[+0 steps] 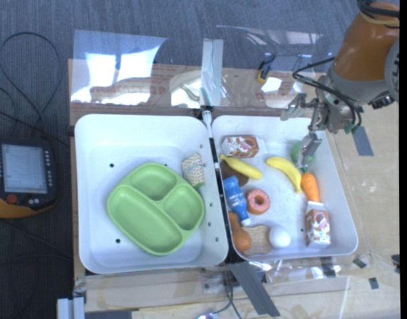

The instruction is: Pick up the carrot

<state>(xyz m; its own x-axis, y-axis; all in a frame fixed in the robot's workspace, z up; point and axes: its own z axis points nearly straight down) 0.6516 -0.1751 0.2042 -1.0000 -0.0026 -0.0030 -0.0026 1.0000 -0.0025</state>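
Note:
The orange carrot (pixel 311 186) lies near the right wall of the right bin (pixel 346 198), pointing toward the front. A yellow banana (pixel 286 170) is right beside it on the left, and a juice carton (pixel 317 224) lies just in front of it. My gripper (pixel 307 150) hangs over the back right part of this bin, a short way behind the carrot and apart from it. A small green thing (pixel 297 153) peeks out next to the gripper's tip. Nothing is seen held.
The right bin also holds a second banana (pixel 242 167), a brown packet (pixel 240 146), a blue bottle (pixel 234 198), a pink donut (pixel 258 201), a white egg (pixel 280 237) and a brown bread piece (pixel 256 239). In the left bin are a green divided plate (pixel 157 208) and a speckled block (pixel 194 169).

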